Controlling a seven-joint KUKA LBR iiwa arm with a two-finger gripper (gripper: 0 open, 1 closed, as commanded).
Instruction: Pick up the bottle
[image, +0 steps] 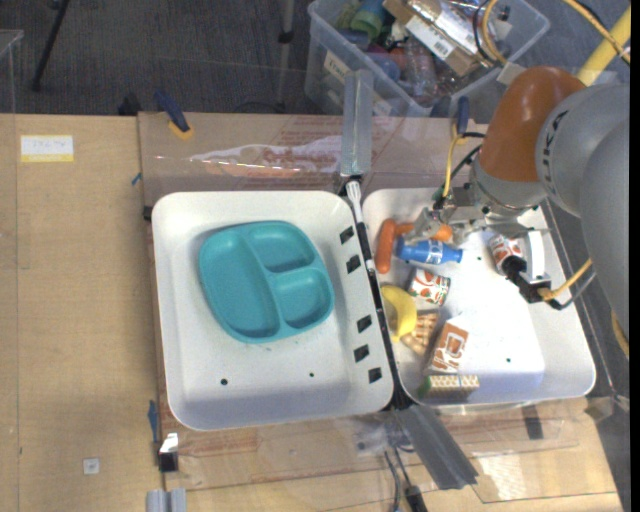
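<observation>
Two white bins sit side by side on the bench, and all that concerns us lies in the right bin (560, 350); the left bin (170, 300) holds a teal divided plate (265, 280). The bottle (432, 251) is blue and lies on its side in the far left part of the right bin, close to the wall between the two bins. Its long axis runs roughly left to right across the view. The claw (447, 215) hangs just beyond it, toward the far wall and a touch to the right, so from the claw the bottle lies a short way toward the near side and slightly left. From this height we cannot tell whether the claw is released or clenched, and we see nothing held in it. We judge that the coming move turns on that small offset: the claw needs to shift toward the near side before it drops, and to take the bottle across its narrow width, at right angles to its long axis. Crowding is the risk. An orange thing (385, 243) sits just beside the bottle's left end, a red and white can (430, 289) lies just beside its near flank, and a banana (402, 312) rests a little further toward us.
</observation>
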